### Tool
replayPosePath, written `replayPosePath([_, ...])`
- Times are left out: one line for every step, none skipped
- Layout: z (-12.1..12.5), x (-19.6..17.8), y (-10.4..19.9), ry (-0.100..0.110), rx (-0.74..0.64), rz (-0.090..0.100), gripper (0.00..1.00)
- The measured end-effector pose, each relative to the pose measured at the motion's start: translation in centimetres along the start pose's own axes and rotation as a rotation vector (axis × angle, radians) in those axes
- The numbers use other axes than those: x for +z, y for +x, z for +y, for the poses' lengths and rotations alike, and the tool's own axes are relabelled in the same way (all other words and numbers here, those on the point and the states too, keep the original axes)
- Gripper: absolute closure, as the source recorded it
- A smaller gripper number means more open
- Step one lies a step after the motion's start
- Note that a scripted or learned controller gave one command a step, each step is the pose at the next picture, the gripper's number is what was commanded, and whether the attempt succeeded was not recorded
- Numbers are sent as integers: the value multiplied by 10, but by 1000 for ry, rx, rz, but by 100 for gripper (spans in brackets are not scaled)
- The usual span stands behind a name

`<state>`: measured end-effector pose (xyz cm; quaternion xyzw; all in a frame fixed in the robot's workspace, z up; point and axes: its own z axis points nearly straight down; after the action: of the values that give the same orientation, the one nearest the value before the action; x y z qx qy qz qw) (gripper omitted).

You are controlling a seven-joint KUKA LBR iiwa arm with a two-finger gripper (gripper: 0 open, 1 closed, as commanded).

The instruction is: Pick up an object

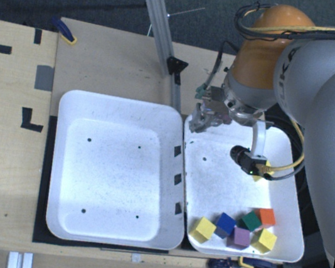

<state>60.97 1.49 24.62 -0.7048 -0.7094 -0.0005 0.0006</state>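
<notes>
Hovering pincer (200,122), fingers blurred, above right bin (224,178).

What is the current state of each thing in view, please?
tool: raised over the right bin's far left corner, holding no block
right bin: holds six blocks clustered at its near edge
orange block: lying in the cluster
blue block: lying in the cluster
left bin: lying beside the right bin

A single fixed camera looks down at a slant from above the desk (116,58), far enough back to take in both white bins, the left bin (111,165) and right bin (240,193), with the arm (318,66) entering from its right.
</notes>
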Motion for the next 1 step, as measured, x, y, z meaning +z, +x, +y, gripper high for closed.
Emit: replayPosePath([26, 4, 44, 0, 1, -1, 100])
